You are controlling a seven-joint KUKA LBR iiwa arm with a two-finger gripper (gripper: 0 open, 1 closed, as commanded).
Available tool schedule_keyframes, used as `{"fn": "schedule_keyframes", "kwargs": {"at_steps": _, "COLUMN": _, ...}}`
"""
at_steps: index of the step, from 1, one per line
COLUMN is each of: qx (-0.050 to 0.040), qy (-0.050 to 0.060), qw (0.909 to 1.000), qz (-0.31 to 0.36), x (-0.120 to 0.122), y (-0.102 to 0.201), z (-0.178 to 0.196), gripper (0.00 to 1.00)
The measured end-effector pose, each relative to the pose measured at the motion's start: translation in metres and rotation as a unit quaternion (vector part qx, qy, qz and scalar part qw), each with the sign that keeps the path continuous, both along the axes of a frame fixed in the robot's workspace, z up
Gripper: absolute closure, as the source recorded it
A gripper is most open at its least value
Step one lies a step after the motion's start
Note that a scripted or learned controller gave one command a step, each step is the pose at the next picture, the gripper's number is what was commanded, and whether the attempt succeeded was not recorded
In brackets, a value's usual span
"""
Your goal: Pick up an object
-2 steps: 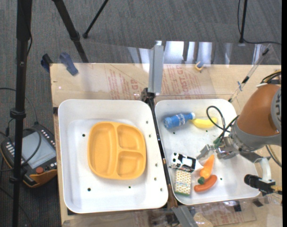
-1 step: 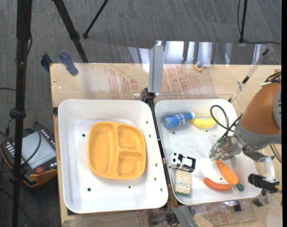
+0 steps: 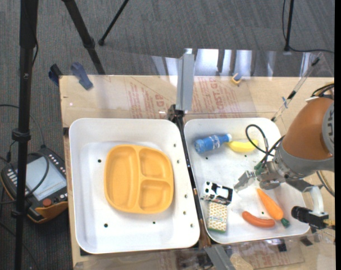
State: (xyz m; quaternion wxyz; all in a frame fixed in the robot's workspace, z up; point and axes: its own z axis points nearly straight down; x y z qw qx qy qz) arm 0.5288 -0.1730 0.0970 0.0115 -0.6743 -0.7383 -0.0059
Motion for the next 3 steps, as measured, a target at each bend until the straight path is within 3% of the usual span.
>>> {"fn": "schedule_keyframes", "kwargs": {"at_steps": 1, "qx": -0.0100, "qy": -0.001, "qw": 0.9981, "qz": -0.062, "x": -0.053, "y": -0.036, "z": -0.011, "gripper": 0.00}}
{"fn": "schedule_keyframes", "kwargs": {"at_steps": 2, "qx": -0.0091, "qy": 0.000, "qw": 0.9979, "qz": -0.065, "x": -0.054, "y": -0.036, "z": -0.003, "gripper": 1.00}}
{"fn": "schedule_keyframes", "kwargs": {"at_steps": 3, "qx": -0.0119, "qy": -0.003, "qw": 0.9984, "qz": -0.056, "x": -0.025, "y": -0.006, "z": 0.108, "gripper": 1.00}}
